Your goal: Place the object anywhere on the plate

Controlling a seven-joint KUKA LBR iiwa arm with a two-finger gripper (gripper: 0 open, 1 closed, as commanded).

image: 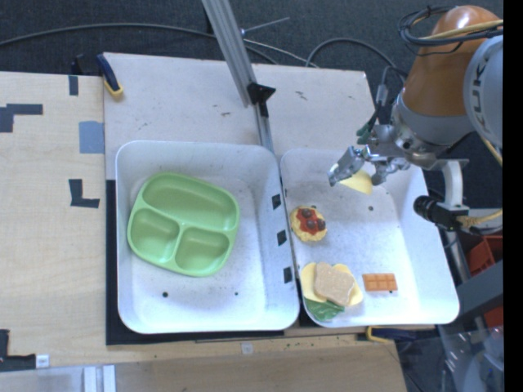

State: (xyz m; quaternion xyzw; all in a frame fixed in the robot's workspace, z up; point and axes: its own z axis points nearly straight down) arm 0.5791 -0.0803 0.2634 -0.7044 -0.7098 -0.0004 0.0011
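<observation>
A green divided plate lies in the left white bin. My gripper hangs over the far part of the right bin. A small pale yellow piece sits between its two fingertips, and the fingers are shut on it. The plate is well to the left of the gripper, across the wall between the two bins.
The right bin also holds a small round toy with a red top, a sandwich on green lettuce and an orange cracker. A slanted metal pole crosses the bench behind the bins. Cables lie at the back.
</observation>
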